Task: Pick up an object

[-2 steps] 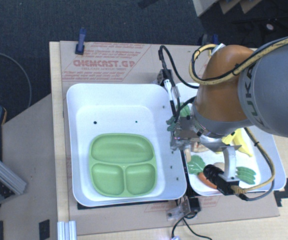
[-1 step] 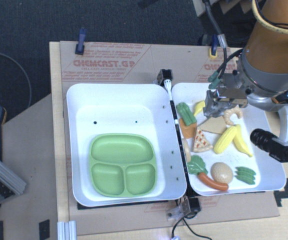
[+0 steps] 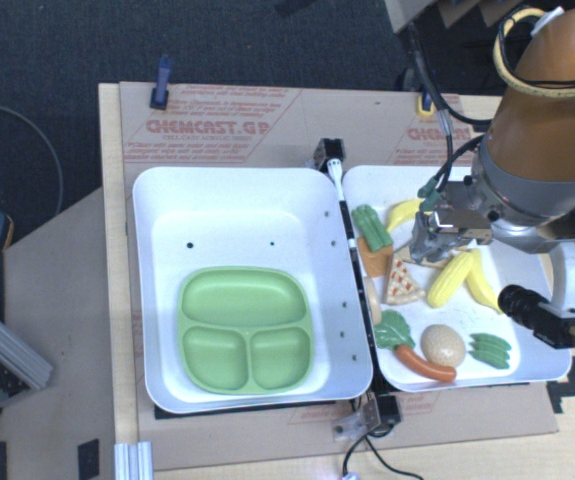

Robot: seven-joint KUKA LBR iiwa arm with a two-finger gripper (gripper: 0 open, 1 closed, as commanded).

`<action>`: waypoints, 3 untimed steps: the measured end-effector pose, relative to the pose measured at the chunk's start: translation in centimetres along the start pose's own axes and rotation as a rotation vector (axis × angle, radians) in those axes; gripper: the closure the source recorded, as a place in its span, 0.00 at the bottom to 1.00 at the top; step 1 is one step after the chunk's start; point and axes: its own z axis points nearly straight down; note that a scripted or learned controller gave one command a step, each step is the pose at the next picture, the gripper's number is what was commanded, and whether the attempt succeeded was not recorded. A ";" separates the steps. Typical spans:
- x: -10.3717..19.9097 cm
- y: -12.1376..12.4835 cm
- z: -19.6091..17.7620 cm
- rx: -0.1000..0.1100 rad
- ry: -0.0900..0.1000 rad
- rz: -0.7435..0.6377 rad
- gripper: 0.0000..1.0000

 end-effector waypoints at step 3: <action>15.3 12.5 -20.0 -0.013 0.000 -0.006 1.00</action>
